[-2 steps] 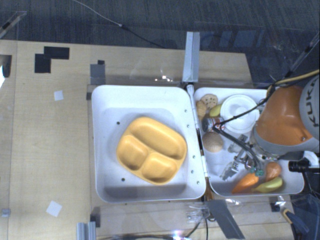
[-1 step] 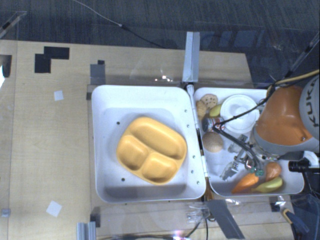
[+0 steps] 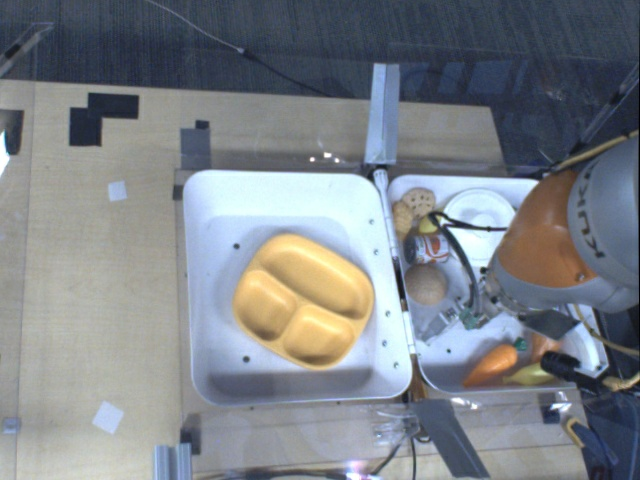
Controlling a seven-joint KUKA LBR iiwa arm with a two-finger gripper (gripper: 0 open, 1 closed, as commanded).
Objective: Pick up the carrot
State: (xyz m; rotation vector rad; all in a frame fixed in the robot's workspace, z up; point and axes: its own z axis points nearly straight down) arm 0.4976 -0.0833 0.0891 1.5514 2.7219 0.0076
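- A yellow tray (image 3: 302, 298) with three hollows lies in the left bin (image 3: 215, 268), well to the left of the pincer (image 3: 470, 311).
- The right bin (image 3: 440, 368) holds a cookie (image 3: 414, 206), a small can (image 3: 430, 249) and a brown ball (image 3: 426, 285) just left of the pincer.
- The pincer sits low in the right bin under the arm (image 3: 560, 243); whether it is spread or pressed together I cannot tell.
- The carrot (image 3: 493, 362) lies below and slightly right of the pincer, apart from it, beside a yellow banana (image 3: 530, 375).
- A white bowl (image 3: 478, 211) sits above the pincer.
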